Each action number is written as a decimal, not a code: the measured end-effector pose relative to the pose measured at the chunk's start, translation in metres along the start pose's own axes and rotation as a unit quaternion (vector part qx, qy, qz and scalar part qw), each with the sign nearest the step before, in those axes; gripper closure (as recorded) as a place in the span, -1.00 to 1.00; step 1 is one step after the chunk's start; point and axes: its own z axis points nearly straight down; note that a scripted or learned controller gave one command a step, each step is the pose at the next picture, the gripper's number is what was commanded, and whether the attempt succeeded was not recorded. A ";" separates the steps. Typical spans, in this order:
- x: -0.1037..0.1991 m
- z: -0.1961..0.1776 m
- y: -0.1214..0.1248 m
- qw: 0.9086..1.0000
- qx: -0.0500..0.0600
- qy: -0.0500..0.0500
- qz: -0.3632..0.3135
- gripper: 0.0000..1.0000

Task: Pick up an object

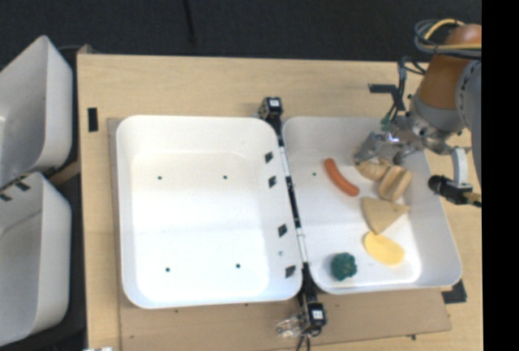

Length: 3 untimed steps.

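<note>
The right bin (pixel 324 139) holds several small items. A red-orange sausage (pixel 341 177) lies near its middle. Two tan bread-like pieces (pixel 388 177) sit at the right, with a beige wedge (pixel 383 216) below them, then a yellow disc (pixel 383 248) and a green lump (pixel 344 265) near the front. My gripper (pixel 377 148) hangs low over the bin's back right, just above and left of the bread-like pieces. It looks open, with nothing between its fingers.
The left bin (pixel 195 211) adjoins the right one along a central divider (pixel 288 195) with black clips. White containers (pixel 32 114) stand off the bench at far left. The arm's orange band (pixel 454 37) and cables rise at the right.
</note>
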 end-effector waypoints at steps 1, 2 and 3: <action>0.058 0.000 -0.008 1.000 0.000 0.003 -0.006 -1.00; 0.133 0.001 -0.042 1.000 0.001 0.004 -0.006 -1.00; 0.128 -0.011 -0.040 1.000 -0.002 0.003 -0.002 1.00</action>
